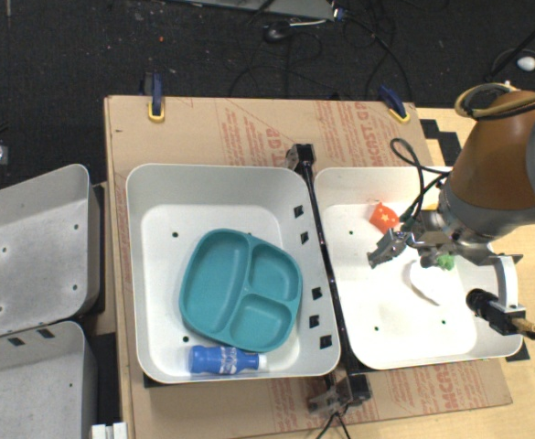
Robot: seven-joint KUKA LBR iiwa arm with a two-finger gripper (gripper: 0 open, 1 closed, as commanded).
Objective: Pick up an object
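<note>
Fingers [388, 248] look spread w/ nothing between them, low over the right bin [377, 341]; orange object [383, 215] sits just beyond, toward the bin's far wall.

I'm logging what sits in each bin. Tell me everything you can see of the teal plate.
The teal plate is a rounded, divided tray with three compartments, one large and two smaller, and a raised rim. It looks like smooth plastic. It lies flat, face up, turned at a slant in the left bin, towards the near side. A blue bottle lies on its side right against the plate's near edge.
</note>
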